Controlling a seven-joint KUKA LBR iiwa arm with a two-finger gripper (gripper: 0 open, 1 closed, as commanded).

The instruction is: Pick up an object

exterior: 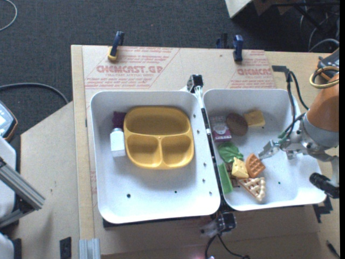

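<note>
My gripper (268,151) hangs low over the right bin (280,99), reaching in from three o'clock. My jaws look slightly spread, tips pointing toward nine o'clock, with nothing between them. The nearest thing is the orange waffle piece (255,165), just beside my tips at about seven o'clock, not touching them. Touching its nine o'clock side sits the yellow cheese wedge (239,168), and below both lies the tan waffle triangle (254,188). Further toward nine o'clock lie the green leaf (230,152) and a green strip (225,178). Up at eleven o'clock from my tips, well apart, are the brown round patty (236,124), the yellow block (254,118) and the pink packet (220,128). The left bin (102,161) carries a yellow divided plate (158,136) and a white bottle (117,143).
</note>
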